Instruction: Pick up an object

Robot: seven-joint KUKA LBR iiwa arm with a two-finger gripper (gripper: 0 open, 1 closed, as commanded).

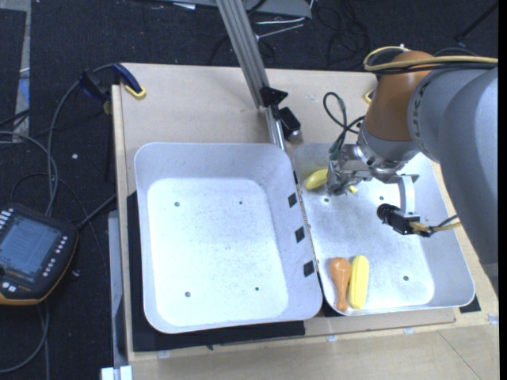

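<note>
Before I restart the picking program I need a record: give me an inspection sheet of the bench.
Surface: wooden bench bearing a left bin and a right bin.
Job's things: yellow object at right bin's far left; orange piece and yellow piece side by side near its front.
Clutter: nothing seen.
Grippers: gripper low beside the yellow object; grasp not visible.
Cables: black cable near the wrist.
Surroundings: handheld pendant on the floor.
</note>
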